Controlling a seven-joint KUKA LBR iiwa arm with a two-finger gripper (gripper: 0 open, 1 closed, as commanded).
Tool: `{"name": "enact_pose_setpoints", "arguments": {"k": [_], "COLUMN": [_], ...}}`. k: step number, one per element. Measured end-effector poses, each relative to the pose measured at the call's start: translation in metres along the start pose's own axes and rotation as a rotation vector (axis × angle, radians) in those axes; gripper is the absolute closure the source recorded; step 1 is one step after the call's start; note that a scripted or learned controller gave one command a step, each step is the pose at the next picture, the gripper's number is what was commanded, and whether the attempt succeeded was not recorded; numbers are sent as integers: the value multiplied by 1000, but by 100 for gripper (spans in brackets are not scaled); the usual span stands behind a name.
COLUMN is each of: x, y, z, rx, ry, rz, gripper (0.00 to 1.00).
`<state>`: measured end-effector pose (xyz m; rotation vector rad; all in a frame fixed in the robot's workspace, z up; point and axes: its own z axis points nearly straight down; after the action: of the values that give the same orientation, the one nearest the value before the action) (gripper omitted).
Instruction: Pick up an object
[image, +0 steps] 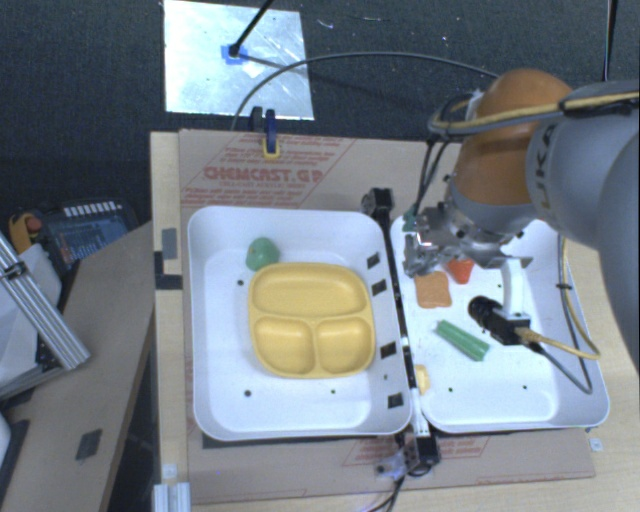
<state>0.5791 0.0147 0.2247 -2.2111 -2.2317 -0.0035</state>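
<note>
Over the right white bin (560, 400) we see the grey two-finger gripper (432, 252) low by a flat orange block (433, 291) and green stick (462, 340), nothing visibly lifted, fingers probably hidden so we cannot tell their state; pick remains undone.

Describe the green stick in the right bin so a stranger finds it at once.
Look in the right white bin, below the gripper. The long green stick lies slanted near the bin's middle, just below a flat orange piece. It alone there is green and rod-shaped.
</note>
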Motion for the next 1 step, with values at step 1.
{"name": "enact_pose_setpoints", "arguments": {"k": [1], "x": [48], "y": [6], "z": [-9], "rx": [-1], "ry": [1], "rz": [0], "gripper": [100]}}
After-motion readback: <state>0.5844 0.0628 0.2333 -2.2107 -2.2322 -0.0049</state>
